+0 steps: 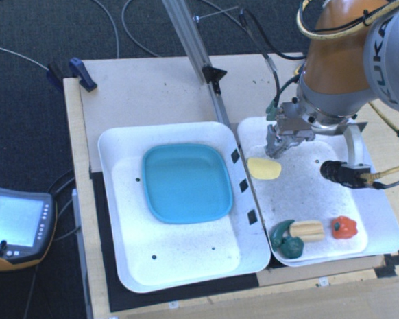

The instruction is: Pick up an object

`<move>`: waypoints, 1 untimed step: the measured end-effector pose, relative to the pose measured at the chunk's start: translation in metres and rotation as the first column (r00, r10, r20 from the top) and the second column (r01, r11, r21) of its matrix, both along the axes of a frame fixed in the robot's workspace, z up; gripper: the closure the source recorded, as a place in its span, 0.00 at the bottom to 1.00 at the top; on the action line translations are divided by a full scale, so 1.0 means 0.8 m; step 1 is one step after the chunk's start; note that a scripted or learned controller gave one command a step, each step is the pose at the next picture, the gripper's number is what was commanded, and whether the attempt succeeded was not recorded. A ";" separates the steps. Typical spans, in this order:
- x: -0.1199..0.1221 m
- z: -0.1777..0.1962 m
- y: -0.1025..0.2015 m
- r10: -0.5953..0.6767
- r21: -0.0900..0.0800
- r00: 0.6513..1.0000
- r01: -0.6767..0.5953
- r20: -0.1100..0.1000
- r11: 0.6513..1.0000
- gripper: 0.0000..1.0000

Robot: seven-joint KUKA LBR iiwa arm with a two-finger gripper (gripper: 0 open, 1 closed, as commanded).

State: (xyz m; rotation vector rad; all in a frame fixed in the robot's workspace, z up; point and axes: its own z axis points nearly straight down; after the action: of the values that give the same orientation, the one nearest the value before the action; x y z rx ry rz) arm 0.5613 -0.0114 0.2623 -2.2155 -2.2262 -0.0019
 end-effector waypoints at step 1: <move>-0.014 -0.015 0.065 0.000 0.000 1.000 0.000 -0.001 1.000 1.00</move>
State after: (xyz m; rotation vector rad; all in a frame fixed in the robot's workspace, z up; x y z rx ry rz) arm 0.5499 0.0410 0.2503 -2.2154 -2.2259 -0.0007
